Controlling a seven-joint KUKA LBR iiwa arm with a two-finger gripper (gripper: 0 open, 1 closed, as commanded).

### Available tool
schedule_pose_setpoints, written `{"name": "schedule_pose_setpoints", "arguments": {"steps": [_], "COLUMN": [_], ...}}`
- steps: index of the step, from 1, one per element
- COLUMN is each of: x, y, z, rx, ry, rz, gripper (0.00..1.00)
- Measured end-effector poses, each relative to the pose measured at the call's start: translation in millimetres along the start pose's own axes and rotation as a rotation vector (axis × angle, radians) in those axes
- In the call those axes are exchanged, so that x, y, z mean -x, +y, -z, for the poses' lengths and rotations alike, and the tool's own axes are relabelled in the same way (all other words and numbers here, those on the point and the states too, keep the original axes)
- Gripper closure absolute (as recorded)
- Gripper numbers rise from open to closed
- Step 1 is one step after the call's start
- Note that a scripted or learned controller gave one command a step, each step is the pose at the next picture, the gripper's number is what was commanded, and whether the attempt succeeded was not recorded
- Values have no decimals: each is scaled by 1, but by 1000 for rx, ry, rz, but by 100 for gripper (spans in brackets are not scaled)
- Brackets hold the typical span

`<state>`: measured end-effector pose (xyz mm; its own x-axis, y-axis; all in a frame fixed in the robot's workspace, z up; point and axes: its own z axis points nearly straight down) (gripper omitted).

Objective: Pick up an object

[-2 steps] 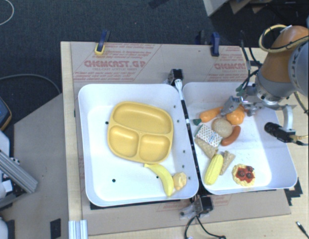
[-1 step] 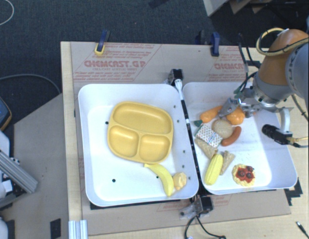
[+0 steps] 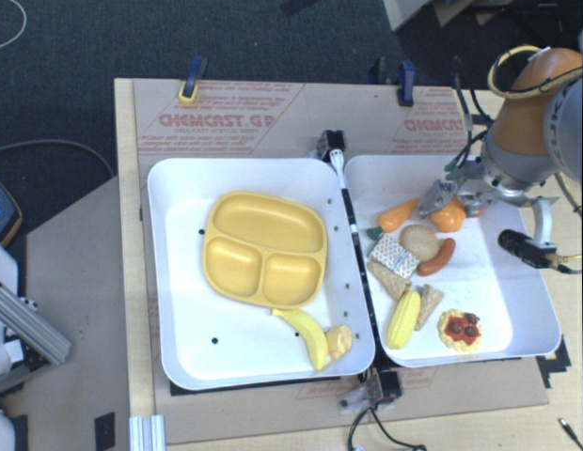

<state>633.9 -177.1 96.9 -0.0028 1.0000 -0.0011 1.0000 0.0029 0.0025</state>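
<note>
I am hovering my fingers (image 3: 449, 198) over the right bin (image 3: 517, 332), just above one orange (image 3: 449, 219) beside one carrot (image 3: 398, 216); I cannot tell their spread. One yellow tray (image 3: 265, 249) and one banana (image 3: 308, 334) are lying in the left bin (image 3: 174, 280).

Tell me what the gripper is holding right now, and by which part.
Cannot be told: the gripper sits low over the orange fruit in the right bin, but no hold is visible.
</note>
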Motion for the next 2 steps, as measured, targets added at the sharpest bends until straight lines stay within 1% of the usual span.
{"name": "schedule_pose_setpoints", "arguments": {"steps": [1,2], "x": [-4,-4], "y": [5,8], "z": [64,129], "rx": [6,7], "ry": [-2,-2], "rz": [-1,-2], "gripper": [100,100]}}
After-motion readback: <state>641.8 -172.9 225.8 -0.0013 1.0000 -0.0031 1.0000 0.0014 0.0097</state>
